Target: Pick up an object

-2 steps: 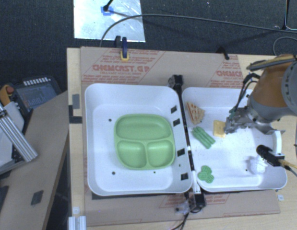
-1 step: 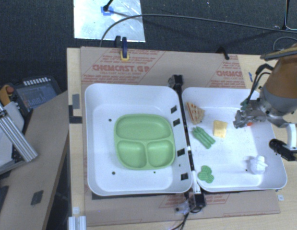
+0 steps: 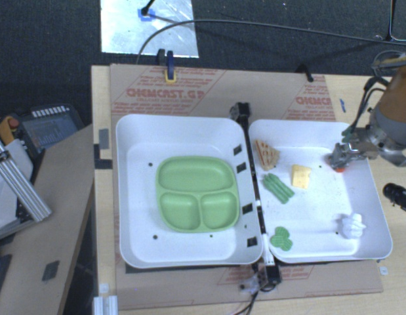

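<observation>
Cheese block (image 3: 301, 176), small and yellow, is seen near the middle of the white bin (image 3: 373, 241) at 3 o'clock on the counter (image 3: 209, 87). It is lying flat on the bin floor and is not touched by anything.

Other small things are spread around it in the same bin. A brown waffle piece (image 3: 267, 153) is found at 10 o'clock from the cheese block, close to the bin wall. A green bean pod (image 3: 278, 188) is placed at 8 o'clock, near the block but apart from it. A round green leaf toy (image 3: 280, 239) is set at 7 o'clock, close to the bin's near edge. A white crumpled lump (image 3: 351, 226) is seen at 4 o'clock, well apart from the block.

The claw (image 3: 338, 157) is held low over the bin at 2 o'clock from the cheese block, apart from it. Whether the claw is wide or narrow cannot be told. A small red bit (image 3: 339, 168) is seen just below the claw; what it is cannot be told.

A green plate (image 3: 193, 192) with three parts is laid in the white bin (image 3: 134, 143) at 9 o'clock.
</observation>
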`<state>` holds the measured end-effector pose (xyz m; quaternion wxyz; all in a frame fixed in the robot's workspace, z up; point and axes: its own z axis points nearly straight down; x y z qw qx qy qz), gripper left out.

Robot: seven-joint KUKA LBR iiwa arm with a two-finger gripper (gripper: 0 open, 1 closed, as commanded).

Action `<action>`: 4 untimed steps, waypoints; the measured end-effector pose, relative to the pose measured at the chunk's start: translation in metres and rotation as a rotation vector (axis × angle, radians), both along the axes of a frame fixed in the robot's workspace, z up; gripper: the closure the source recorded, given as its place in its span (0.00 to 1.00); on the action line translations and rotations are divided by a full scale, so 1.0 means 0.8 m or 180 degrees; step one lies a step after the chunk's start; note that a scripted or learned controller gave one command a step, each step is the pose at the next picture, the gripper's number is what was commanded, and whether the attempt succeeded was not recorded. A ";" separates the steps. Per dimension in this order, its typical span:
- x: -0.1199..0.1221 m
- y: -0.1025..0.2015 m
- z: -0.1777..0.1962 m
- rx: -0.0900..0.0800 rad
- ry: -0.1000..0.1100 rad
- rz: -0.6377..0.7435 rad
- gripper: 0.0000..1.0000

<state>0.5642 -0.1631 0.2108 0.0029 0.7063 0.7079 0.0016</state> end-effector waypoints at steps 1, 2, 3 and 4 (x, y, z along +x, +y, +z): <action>0.003 0.004 0.081 -0.0002 -0.0009 0.0009 1.00; -0.001 0.069 0.062 0.0007 0.0015 0.0019 1.00; 0.004 0.149 0.052 0.0011 0.0014 0.0026 1.00; 0.002 0.228 0.047 0.0011 0.0015 0.0024 1.00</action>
